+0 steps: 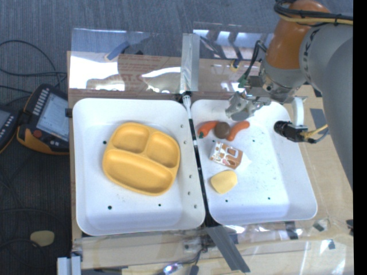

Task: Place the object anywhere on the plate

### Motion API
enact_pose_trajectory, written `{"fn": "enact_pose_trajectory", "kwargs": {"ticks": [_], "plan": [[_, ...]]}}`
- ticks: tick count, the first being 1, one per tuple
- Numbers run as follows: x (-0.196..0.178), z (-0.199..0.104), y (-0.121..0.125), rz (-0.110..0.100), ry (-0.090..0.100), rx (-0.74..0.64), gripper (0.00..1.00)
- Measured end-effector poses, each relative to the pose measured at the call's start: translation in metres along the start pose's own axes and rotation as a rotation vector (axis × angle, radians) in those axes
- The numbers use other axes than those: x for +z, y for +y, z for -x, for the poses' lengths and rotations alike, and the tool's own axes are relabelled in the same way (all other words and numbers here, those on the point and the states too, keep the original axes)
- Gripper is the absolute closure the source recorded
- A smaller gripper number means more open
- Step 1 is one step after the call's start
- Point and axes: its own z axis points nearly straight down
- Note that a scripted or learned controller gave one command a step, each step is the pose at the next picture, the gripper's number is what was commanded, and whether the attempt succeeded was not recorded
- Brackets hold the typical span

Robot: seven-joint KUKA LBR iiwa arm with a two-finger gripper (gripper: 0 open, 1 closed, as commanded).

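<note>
Plate (140, 156) waiting bare; carrot (207, 128) unlifted in right bin (287, 182); gripper (239, 106) hovering close, grip state unreadable.

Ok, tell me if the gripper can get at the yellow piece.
Probably yes: the yellow piece lies apart from the packet with nothing over it, and the gripper hangs above the same bin.

You won't find any text, brand, number or sign that can be read here. The small packet (225, 154) in the right bin (281, 176) carries an orange and white printed pattern, but whatever is printed on it is too small to make out. The handheld pendant (45, 119) lying left of the bins has a lit screen, and its contents are too blurred to read.
</note>
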Motion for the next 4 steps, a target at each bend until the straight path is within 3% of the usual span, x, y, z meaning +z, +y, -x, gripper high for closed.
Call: {"fn": "enact_pose_trajectory", "kwargs": {"ticks": [1,2,3,4], "plan": [[0.006,-0.076,-0.018,0.001,0.004,-0.001,1.00],[0.016,-0.124,-0.050,-0.001,0.003,0.000,1.00],[0.016,-0.124,-0.050,-0.001,0.004,0.000,0.00],[0.007,-0.124,-0.050,-0.003,0.004,-0.001,1.00]]}}
